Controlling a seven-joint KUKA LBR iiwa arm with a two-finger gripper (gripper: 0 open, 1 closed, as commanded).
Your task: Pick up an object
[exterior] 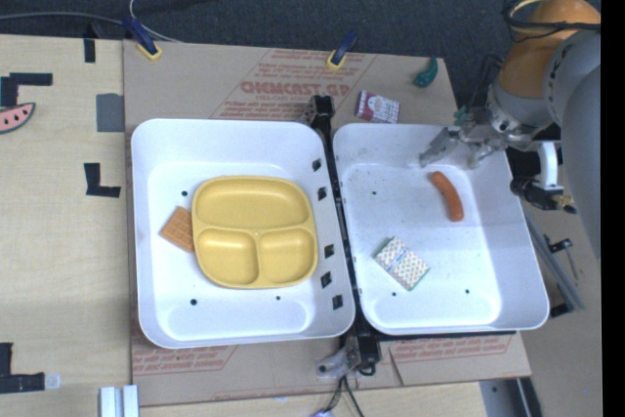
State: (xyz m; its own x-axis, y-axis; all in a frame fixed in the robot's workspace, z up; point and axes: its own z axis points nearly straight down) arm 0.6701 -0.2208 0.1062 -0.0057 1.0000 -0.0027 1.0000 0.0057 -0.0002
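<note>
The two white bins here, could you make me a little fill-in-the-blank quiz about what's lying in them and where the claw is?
1. The yellow divided plate lies in the ____ bin.
2. The orange sausage lies in the ____ bin.
3. The patterned packet shares its bin with the ____.
4. The claw hangs over the right bin's ____ edge.

Missing words: left; right; sausage; far

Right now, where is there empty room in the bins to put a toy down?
The right bin has bare floor between the sausage and the checkered packet, and along its front edge. The left bin is crowded: the yellow tray takes up its middle, with a cracker tucked beside it. The gripper sits over the right bin's back edge.
</note>
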